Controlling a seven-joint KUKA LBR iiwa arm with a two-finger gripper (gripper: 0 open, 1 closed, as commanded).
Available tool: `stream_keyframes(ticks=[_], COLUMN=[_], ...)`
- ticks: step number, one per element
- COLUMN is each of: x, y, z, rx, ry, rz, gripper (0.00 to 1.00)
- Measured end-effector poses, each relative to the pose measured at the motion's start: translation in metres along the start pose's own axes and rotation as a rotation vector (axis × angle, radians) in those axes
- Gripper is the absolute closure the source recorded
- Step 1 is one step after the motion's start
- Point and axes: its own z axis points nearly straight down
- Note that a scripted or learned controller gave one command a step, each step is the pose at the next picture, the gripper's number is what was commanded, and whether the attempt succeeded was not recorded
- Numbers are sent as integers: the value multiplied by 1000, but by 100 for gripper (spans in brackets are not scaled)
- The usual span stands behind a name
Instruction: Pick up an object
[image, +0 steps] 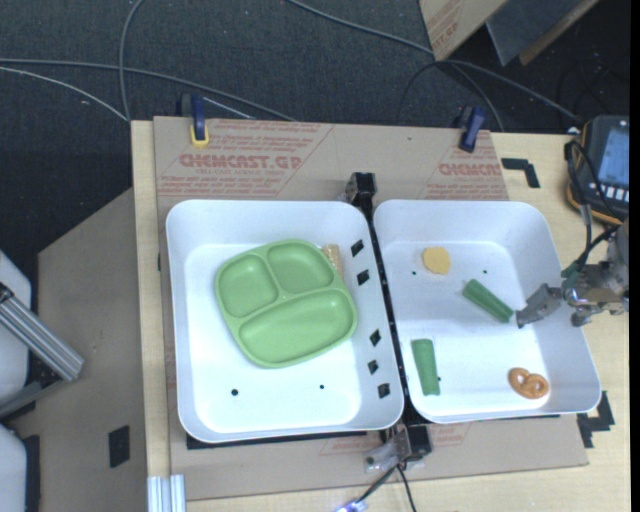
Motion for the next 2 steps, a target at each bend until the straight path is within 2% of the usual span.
stream_keyframes(ticks=[1,2], x=[1,-9], y=[3,4], z=[-6,48], rx=[-13,-7], ry=[-4,-1], rz=[-5,-3], gripper=[0,0])
